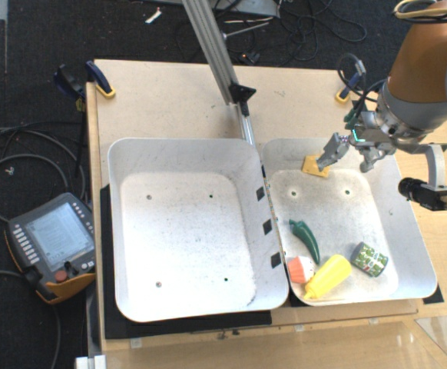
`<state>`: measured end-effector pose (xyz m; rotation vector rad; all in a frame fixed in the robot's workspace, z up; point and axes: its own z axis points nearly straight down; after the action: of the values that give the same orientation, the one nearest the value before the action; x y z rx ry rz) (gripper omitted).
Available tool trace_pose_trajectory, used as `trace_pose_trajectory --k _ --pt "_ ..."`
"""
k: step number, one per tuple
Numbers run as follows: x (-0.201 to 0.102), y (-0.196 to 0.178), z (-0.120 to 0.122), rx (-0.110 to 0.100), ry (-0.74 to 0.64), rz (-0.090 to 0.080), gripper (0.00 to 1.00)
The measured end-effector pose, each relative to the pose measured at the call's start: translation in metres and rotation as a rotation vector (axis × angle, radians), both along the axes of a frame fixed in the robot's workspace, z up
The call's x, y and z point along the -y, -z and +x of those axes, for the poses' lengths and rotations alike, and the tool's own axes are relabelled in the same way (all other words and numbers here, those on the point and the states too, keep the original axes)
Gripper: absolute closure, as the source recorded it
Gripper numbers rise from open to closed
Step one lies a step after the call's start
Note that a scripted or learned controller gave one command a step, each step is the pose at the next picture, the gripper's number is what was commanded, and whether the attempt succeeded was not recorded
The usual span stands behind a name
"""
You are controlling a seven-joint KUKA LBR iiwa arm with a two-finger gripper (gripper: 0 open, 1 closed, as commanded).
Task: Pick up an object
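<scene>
yellow bottle [329,276] lies low in the right bin [408,229]; gripper [353,154] spread open, touching tan block [315,166].

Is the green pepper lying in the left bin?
No, the green pepper lies in the right bin, just above the yellow object near that bin's front edge.

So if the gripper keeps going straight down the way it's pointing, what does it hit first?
Probably the bare floor of the right white bin; the gripper hangs just right of the small yellow block, though depth is unclear.
</scene>
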<state>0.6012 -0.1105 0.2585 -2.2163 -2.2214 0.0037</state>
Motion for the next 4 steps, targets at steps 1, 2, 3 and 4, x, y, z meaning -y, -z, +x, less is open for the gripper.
trace_pose_trajectory --k 1,2,3,4 --pt "0.000 -0.002 0.001 0.004 0.001 -0.001 0.00" --pt "0.002 0.041 0.002 0.000 0.003 -0.001 0.00" --pt "0.005 0.085 0.001 -0.001 0.004 -0.001 0.00" --pt "0.003 0.148 -0.007 -0.003 0.004 0.000 0.00"
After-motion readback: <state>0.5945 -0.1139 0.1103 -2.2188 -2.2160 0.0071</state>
